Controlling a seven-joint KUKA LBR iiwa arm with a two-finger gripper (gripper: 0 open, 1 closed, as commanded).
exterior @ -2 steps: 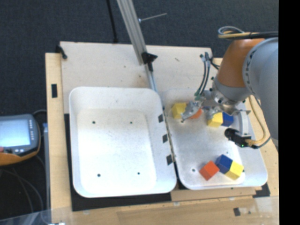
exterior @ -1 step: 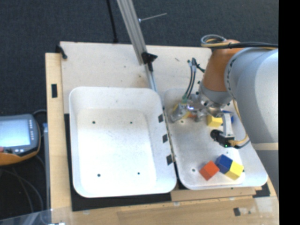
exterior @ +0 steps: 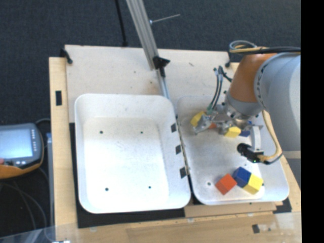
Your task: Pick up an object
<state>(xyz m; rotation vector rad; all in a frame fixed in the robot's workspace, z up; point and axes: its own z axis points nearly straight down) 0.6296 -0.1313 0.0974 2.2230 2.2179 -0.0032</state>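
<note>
While the hand [exterior: 210, 123] sits low in the right bin [exterior: 202, 156] beside a yellow block [exterior: 197, 119], finger state indeterminate, orange [exterior: 226, 184], blue [exterior: 242, 175] and yellow [exterior: 253, 184] blocks lie clustered near.

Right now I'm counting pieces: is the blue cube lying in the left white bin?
No, the blue cube sits in the right white bin, between an orange block and a yellow block.

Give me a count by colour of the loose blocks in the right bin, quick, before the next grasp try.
Yellow: 3, one at the bin's upper left, one under the arm's wrist, one at the front
Blue: 1
Orange-red: 1
Total: 5 that I can make out; the arm may hide more.
</note>
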